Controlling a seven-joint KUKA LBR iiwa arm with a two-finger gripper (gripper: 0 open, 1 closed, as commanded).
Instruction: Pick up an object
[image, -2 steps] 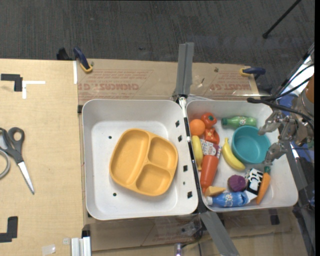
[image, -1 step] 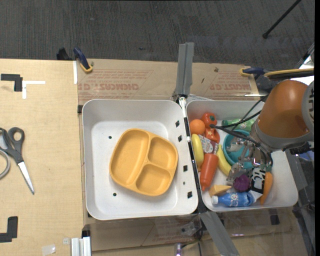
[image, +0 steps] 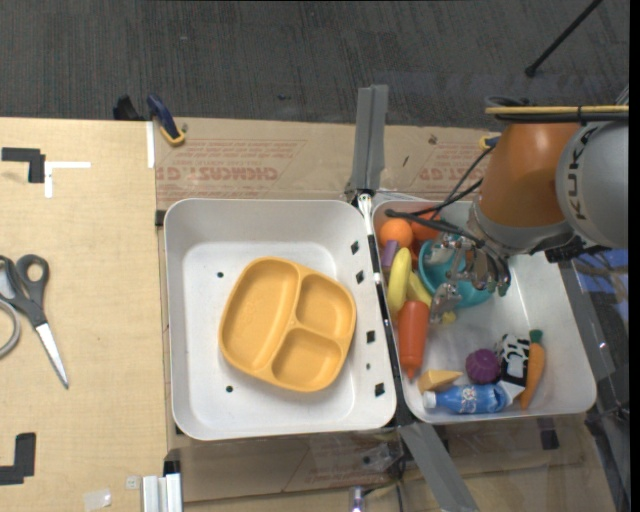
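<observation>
Orange tray (image: 288, 325): three compartments, lying tilted in the left bin (image: 190, 300), with nothing on it.
Arm (image: 560, 175): grey with an orange band, reaching in from the right over the back of the right bin (image: 570, 330).
Gripper (image: 468, 275): metal parts hang low over the teal bowl (image: 448, 272) at the back of the right bin; whether it is wide or narrow cannot be told, and no object can be seen held in it.
Teal bowl: directly under the gripper, partly hidden by it, touching the yellow banana (image: 399, 278) on its left.
Orange ball (image: 396, 232): at the back left corner of the right bin, just behind the banana.
Carrot (image: 412, 335): long, orange-red, along the left wall, just below and to the left of the gripper.
Purple ball (image: 483, 365): near the front, well apart from the gripper.
Black-and-white toy (image: 514, 358): just right of the purple ball, beside a small carrot (image: 533, 368).
Blue bottle (image: 468, 400): lying on its side along the front wall.
Yellow wedge (image: 440, 379): just above the bottle's left end.
Scissors (image: 35, 315): on the wooden bench, far left of both bins.
</observation>
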